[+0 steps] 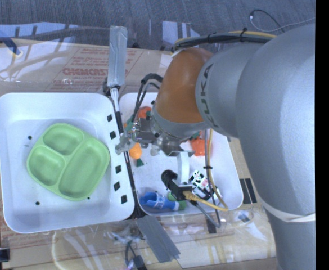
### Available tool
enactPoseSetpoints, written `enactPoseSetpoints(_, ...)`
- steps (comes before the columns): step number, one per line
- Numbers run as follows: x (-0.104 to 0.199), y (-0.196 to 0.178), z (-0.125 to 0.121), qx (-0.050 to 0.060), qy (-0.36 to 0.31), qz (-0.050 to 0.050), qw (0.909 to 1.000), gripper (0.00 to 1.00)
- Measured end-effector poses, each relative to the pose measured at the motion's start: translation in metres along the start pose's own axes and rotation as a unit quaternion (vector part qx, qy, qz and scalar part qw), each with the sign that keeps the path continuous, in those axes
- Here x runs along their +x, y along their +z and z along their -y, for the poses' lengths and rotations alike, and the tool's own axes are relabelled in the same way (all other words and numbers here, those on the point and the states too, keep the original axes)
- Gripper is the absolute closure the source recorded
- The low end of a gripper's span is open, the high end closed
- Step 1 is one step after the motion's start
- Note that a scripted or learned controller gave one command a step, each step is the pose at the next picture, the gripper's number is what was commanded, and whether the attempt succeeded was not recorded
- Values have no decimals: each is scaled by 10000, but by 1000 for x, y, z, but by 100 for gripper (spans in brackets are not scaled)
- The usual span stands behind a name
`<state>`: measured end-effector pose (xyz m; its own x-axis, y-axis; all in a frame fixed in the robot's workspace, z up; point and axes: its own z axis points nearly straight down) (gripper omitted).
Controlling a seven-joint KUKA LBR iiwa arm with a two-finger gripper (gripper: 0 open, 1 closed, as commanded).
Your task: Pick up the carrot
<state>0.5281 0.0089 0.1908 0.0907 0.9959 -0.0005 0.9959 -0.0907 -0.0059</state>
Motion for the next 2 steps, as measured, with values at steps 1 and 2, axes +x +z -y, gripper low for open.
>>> enactPoseSetpoints(1, 0, -9, 0, 10, -20, 3, 10000, 100)
enactPoseSetpoints(2, -19, 0, 6, 5, 1831, -4, 9831, 100)
